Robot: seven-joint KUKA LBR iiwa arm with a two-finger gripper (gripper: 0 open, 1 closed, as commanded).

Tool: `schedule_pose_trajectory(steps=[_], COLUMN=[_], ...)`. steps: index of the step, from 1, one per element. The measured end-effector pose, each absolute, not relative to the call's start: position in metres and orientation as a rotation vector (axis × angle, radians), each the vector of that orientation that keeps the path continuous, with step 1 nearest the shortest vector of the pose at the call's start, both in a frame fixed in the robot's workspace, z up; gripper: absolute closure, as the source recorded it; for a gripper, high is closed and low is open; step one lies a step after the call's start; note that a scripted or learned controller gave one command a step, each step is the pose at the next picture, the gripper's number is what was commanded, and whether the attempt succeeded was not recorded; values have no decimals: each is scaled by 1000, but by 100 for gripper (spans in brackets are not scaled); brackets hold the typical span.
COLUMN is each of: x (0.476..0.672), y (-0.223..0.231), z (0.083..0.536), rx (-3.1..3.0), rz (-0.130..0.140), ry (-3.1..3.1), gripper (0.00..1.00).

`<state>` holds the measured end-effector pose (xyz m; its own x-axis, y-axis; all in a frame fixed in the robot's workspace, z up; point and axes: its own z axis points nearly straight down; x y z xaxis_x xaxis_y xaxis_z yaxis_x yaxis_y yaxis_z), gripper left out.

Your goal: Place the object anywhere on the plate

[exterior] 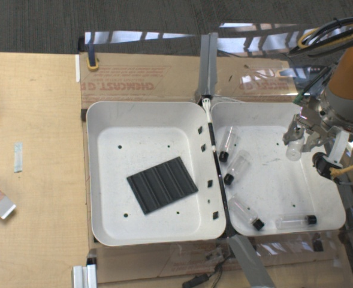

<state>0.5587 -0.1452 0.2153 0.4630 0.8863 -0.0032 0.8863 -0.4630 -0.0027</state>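
My gripper [297, 138] hangs over the right bin [338, 212], near its far right wall, clamped on a clear tube [292, 152] whose end pokes out below. I judge the pick done and the carry in hand. The dark ridged plate [162, 185] lies well to my left in the left bin [95, 161]; next I must cross the divider and lower onto it.

Upside-down "CHEMCAST GP" on brown sheet [141, 83]
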Motion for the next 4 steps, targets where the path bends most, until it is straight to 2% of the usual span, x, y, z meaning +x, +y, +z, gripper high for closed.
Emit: schedule_pose_trajectory(steps=[1, 2, 3, 4], x=[658, 659, 659, 659], y=[-124, -38, 41, 68], z=[142, 194, 191, 208], rx=[-2603, -2534, -2103, -1680], rz=[6, 4, 4, 2], ry=[-1759, -1857, -2332, -2657], gripper=[100, 100, 100, 100])
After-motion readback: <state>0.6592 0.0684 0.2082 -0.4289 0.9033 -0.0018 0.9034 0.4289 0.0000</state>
